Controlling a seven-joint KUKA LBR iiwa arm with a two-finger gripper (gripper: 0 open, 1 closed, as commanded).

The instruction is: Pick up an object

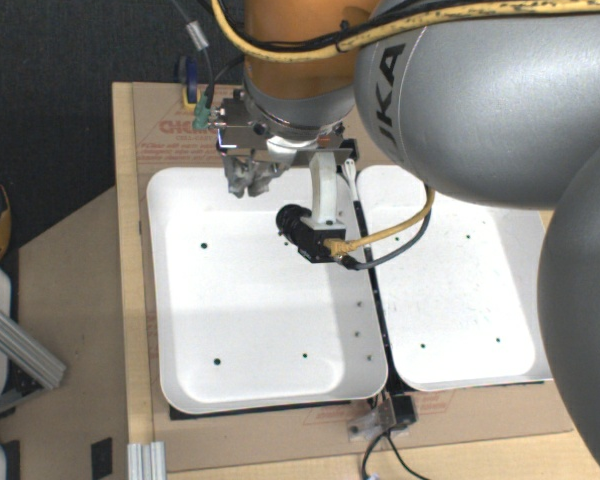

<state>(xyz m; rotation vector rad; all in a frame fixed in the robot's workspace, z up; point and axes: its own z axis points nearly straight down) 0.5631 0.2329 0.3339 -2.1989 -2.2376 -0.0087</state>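
The pincer (248, 180) is seen low over the far edge of the left bin (180, 298), hung from the orange band (300, 18) of the grey arm (500, 78); whether its fingers are apart or together cannot be told, and nothing is seen between them. No loose object can be made out in the left bin or the right bin (470, 318), so where the task's thing lies cannot be told; it may be hidden under the arm. A black fitting (302, 232) with a white bracket (325, 196) and a yellow cable (395, 236) hangs beside the pincer over the seam between the bins; it is judged to be part of the rig, not a thing to be picked. For the step to be done well, a target should be found first, the pincer should be brought straight down over its middle with the fingers spread to either side, and the bin wall should be kept clear so that nothing is knocked. On the arm, the letters "KA" (385, 93) of the maker's name can be read. On the table (130, 268), red print (172, 128) lies at the far left corner, too blurred to be read.
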